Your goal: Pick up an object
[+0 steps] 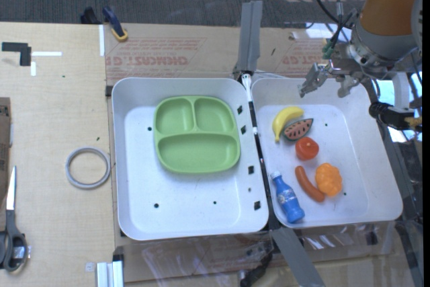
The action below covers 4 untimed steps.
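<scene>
Two-finger metal gripper (329,83) seen above right white bin's (376,198) far edge, fingers spread, nothing held. Yellow plastic banana (285,121) lodged near far-left corner, touching watermelon slice (299,129).

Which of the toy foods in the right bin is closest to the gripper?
The yellow banana: it lies highest in the bin, just below the gripper.

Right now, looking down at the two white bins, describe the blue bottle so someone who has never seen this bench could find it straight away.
Start at the right-hand bin, the one holding the toy food. Go to its near left corner, beside the divider between the bins. The blue bottle lies there on its side with a white cap, next to an orange sausage, and it is the sole blue item among the yellow, red and orange pieces.
</scene>
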{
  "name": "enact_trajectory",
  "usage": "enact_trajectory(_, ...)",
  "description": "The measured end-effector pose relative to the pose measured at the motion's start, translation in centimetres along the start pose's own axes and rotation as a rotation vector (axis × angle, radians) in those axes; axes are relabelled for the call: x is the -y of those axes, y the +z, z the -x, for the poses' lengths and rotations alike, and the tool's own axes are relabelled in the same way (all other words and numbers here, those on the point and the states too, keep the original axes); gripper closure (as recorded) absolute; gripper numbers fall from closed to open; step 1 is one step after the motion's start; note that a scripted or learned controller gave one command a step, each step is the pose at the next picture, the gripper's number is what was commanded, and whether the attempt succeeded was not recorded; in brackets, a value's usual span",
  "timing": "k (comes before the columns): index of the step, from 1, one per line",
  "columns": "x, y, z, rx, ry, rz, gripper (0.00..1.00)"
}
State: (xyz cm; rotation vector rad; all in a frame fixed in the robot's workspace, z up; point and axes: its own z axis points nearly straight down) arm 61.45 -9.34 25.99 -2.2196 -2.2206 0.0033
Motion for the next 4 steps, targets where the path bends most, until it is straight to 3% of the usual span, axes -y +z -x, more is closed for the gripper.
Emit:
enact_trajectory(1, 6.5, 11.6, 0.0, 0.0, 0.065, -0.001, 0.0)
enact_trajectory(2, 10.4, 17.0, 1.6, -0.001, -0.004, -0.001, 0.0)
enact_trajectory(3, 10.3, 16.1, 1.7, -0.001, -0.001, -0.001, 1.0)
enact_trajectory(4, 5.2, 6.9, -5.0, 0.001, 0.198, 0.001, 1.0)
